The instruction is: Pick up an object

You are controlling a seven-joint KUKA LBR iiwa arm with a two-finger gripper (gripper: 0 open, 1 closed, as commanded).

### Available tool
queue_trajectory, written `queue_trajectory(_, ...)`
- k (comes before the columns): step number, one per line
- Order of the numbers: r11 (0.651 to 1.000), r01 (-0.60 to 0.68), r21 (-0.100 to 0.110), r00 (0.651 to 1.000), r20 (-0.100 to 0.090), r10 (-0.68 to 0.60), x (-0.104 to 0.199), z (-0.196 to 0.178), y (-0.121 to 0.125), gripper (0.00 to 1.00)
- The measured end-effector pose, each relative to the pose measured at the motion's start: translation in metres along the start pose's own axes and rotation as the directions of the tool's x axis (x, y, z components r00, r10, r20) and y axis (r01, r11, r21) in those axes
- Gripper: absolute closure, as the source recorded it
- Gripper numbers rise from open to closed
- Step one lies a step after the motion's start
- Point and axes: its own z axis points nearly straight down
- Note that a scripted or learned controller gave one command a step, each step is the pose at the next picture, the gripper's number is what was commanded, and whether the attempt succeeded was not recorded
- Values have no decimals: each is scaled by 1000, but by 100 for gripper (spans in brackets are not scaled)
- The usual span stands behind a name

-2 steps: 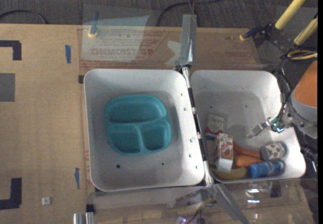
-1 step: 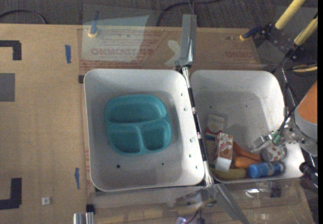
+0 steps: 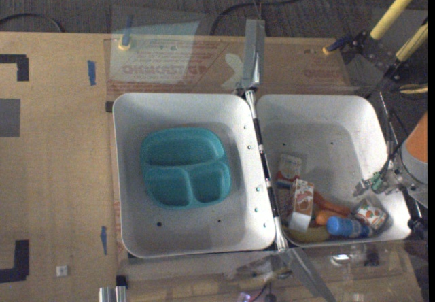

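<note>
On the tan wooden bench (image 3: 54,178), the left shallow white bin (image 3: 129,219) carries a teal plastic divided tray (image 3: 185,166) lying flat near its middle. The right shallow white bin (image 3: 326,117) has its items crowded into the near corner: a small red-and-white carton (image 3: 301,200), a second small printed carton (image 3: 290,166), an orange carrot-shaped piece (image 3: 332,207), a blue bottle (image 3: 346,227), a yellow banana-shaped piece (image 3: 307,233) and a small red-and-white packet (image 3: 370,215). The pincer (image 3: 372,185) sits low at that bin's right wall just above the packet, and I cannot tell its opening or whether it grips anything.
</note>
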Motion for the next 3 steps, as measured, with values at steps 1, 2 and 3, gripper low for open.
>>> queue_trajectory(1,1000,-13,12,1000,-4,13,22,-102,193,100)
queue_trajectory(2,997,-71,13,997,-4,71,87,-133,207,100)
queue_trajectory(3,997,-71,14,997,-4,71,88,-133,207,0)
